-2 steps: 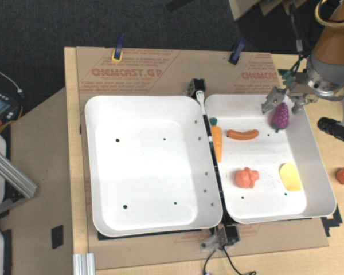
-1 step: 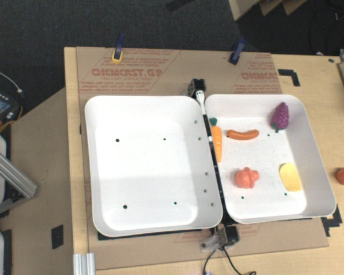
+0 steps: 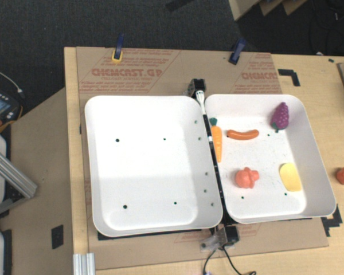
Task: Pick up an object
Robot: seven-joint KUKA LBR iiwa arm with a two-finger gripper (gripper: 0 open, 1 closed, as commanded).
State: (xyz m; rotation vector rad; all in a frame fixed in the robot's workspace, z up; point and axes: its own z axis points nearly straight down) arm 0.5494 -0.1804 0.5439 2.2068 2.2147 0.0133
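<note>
The right bin [image 3: 312, 171] holds several toy foods. An orange carrot [image 3: 217, 142] lies along its left wall. A red-orange sausage [image 3: 242, 134] lies just right of the carrot's top. A purple bunch of grapes [image 3: 280, 116] sits at the bin's far right corner. A pinkish-red lumpy fruit [image 3: 246, 177] rests near the middle front, and a yellow lemon-like piece [image 3: 290, 176] lies to its right.
The left bin [image 3: 143, 165] sits beside the right one on a cardboard sheet [image 3: 160, 67]. A small orange object [image 3: 343, 176] lies on the bench outside the right bin. Blue clamps [image 3: 118, 49] [image 3: 237, 51] hold the board's far edge.
</note>
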